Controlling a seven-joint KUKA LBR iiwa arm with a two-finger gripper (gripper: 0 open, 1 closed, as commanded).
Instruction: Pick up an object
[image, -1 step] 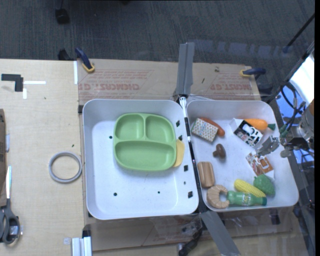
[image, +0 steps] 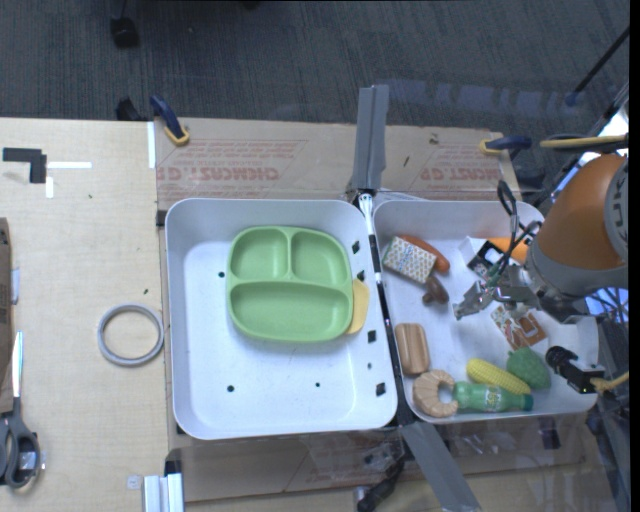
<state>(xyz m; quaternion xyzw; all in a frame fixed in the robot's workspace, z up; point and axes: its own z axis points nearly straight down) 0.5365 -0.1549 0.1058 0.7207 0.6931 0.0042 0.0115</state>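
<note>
A: Two white bins side by side on the table. Left bin carrying a green tray, with a yellow piece poking out from under its right edge. Bare floor all along the near side and down the left wall — plenty of room there.

B: And the right bin?

A: Crowded. Patterned block near the far left corner, tilted, long axis slanting from far-left to near-right; orange carrot just behind, touching it. Small brown lump beside them. Hot dog by the left wall, long axis running near to far. Donut at the near edge, against a green bottle lying flat, long axis left to right along the near wall. Corn just behind the bottle, slanted, next to a green veg.

B: Hand?

A: Hand low over the middle of the right bin, arm in from the right, covering the far right corner. Fingers — can't tell whether spread or closed. Nothing seen pinched.

B: Open room around the hand?

A: A bare patch to its left, between lump, hot dog and corn. Tight elsewhere.
</note>
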